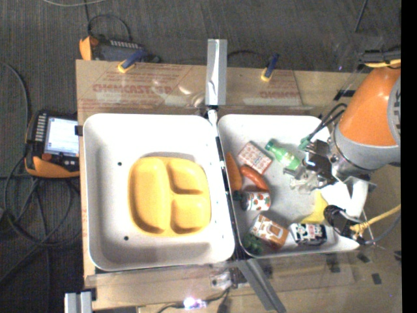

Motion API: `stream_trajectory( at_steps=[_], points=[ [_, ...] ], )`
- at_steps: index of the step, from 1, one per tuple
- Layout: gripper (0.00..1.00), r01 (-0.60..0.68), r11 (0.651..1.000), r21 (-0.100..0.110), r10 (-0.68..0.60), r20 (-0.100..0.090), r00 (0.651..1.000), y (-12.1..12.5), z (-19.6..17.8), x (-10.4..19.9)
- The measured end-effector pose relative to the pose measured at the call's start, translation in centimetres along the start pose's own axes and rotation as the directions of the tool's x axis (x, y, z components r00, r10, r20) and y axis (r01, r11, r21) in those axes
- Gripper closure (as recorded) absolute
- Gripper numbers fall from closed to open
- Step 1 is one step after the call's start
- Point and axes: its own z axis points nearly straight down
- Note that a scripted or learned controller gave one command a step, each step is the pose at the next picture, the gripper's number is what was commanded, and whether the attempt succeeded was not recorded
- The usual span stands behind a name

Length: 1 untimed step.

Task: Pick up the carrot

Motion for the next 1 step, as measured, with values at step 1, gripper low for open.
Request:
stream_trajectory(
  at_steps=[1],
  points=[
    [1.00,0.001,1.000,0.004,-0.001,0.003,1.000,-0.02,-0.80,0.04]
  ],
)
